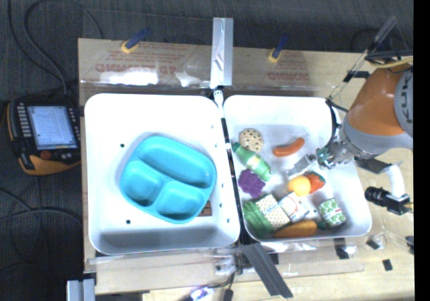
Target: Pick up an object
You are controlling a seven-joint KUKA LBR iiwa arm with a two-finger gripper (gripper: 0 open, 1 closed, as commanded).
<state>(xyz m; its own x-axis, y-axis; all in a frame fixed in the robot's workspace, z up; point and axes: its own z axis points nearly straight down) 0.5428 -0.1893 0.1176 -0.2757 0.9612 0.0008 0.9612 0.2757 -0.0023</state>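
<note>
Robot arm reaching into the right bin (349, 222) of toy food.
Gripper (327, 156) hovers near the bin's right wall, above the orange fruit (300, 186); I cannot tell its grip.

The grey arm with its orange band (377, 106) reaches in over the right white bin's (282, 106) right rim, its two-finger gripper (327, 156) hanging just inside.

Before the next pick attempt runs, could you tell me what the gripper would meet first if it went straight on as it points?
Probably the yellow-and-orange toy fruit, just beyond the gripper; depth is unclear.
</note>
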